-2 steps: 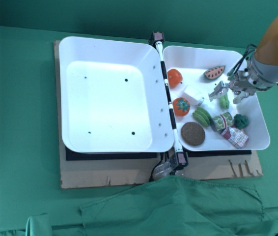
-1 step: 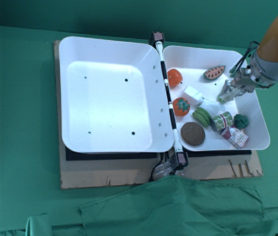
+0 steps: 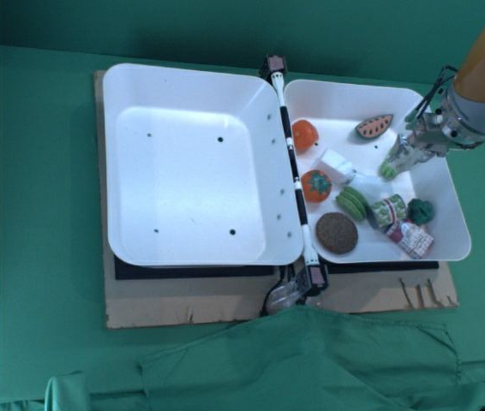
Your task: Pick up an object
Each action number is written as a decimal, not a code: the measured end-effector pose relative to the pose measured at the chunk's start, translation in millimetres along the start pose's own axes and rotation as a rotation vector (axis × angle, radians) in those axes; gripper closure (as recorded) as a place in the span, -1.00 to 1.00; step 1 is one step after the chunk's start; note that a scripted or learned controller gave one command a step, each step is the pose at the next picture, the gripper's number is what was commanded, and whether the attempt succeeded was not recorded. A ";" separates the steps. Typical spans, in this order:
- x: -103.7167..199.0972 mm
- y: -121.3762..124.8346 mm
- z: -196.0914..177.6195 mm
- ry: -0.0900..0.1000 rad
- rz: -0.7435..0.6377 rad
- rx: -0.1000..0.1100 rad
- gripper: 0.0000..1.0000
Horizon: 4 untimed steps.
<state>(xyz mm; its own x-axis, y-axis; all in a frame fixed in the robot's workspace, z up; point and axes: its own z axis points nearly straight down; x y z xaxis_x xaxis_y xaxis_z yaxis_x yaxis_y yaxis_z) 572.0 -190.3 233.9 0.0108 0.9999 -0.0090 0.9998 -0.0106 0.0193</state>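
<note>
My gripper [image 3: 394, 163] hangs over the right side of the right bin [image 3: 453, 197], reaching in from the upper right. A small light-green object [image 3: 388, 170] sits between its fingertips, just above the bin floor, and the gripper is shut on it. Beside it to the left lies a white box [image 3: 338, 164]. A watermelon slice [image 3: 374, 126] lies at the back of the bin. Below the gripper stand a green can [image 3: 387, 211] and a dark green broccoli [image 3: 421, 211].
The right bin also holds an orange tomato [image 3: 304, 134], a red tomato [image 3: 315, 185], a green cucumber [image 3: 352, 202], a brown round cookie [image 3: 337, 233] and a pink packet [image 3: 414, 240]. The left bin [image 3: 131, 101] lies across the divider [image 3: 290, 157].
</note>
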 end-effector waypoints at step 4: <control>-4.8 3.4 -37.4 -0.009 0.011 -0.019 -1.00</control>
<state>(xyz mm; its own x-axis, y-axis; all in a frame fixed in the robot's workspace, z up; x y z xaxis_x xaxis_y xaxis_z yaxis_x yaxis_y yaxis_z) 574.6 -194.8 271.4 0.0219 0.9996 -0.0180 0.9990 -0.0212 0.0381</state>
